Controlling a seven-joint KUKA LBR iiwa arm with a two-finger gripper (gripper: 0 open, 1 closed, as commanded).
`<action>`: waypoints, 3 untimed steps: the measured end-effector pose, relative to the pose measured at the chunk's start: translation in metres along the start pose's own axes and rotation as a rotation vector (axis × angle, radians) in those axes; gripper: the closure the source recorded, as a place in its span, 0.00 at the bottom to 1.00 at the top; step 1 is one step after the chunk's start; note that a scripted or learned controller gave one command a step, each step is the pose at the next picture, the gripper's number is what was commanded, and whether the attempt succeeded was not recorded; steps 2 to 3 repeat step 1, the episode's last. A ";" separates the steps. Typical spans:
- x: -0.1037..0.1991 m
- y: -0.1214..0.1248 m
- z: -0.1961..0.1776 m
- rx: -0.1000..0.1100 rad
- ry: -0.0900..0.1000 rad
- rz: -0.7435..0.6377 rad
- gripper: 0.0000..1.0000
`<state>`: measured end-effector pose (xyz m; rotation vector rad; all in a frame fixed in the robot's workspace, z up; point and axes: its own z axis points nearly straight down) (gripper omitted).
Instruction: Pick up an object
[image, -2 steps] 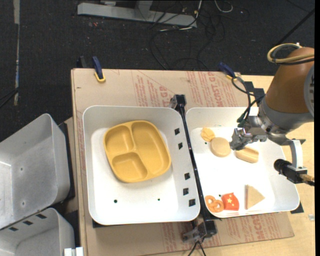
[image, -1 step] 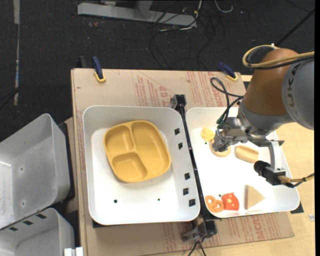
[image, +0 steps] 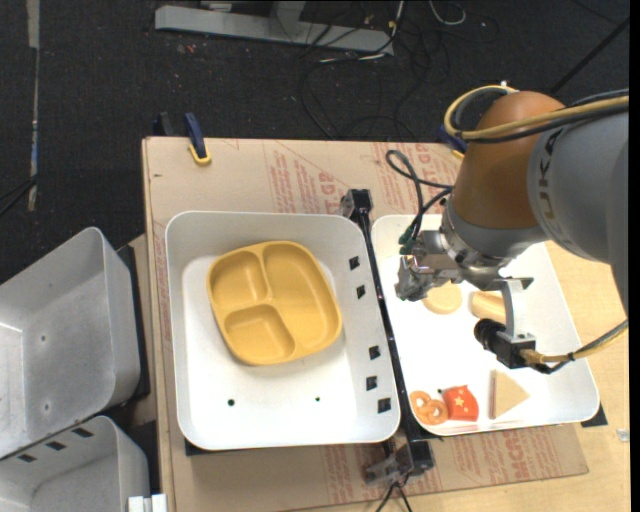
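Worktop (image: 270, 160) noted bearing two shallow white bins side by side. Left bin (image: 190, 300) carrying a yellow divided tray (image: 272, 300), set slightly toward 12 o'clock of the bin's middle. Right bin (image: 560, 330) carrying the loose items: a pale round disc (image: 444, 299) toward 10 o'clock of the bin's middle, a tan block (image: 487, 304) just beside it at 3 o'clock, a pale wedge (image: 507, 392) toward 5 o'clock, a red piece (image: 460, 402) and an orange ring (image: 429, 406) touching or nearly touching at 7 o'clock near the bin's front rim.

Arm reaching in from 3 o'clock, wrist bulk over the upper half of the right bin. Claw (image: 418, 276) positioned low at the bin's 9 o'clock side, directly at 11 o'clock of the disc and close to it. Claw state: cannot tell, the wrist housing and cabling masking the tips. Nothing seen between them.

Step in hand, by judgement: approach and descent over a candidate, most likely the disc; no pickup confirmed. Next move calls for centring over the disc, clearing the bin's dividing wall at 9 o'clock, closing squarely across the flat item, then lifting straight up. Risk assessed: thin, flat disc liable to slip out or be pushed against the tan block.
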<state>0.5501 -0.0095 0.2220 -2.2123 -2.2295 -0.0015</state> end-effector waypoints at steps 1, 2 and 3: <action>0.064 -0.007 -0.008 0.000 0.001 -0.002 1.00; 0.064 -0.007 -0.008 0.000 0.001 -0.002 1.00; 0.064 -0.007 -0.008 0.000 0.001 -0.002 1.00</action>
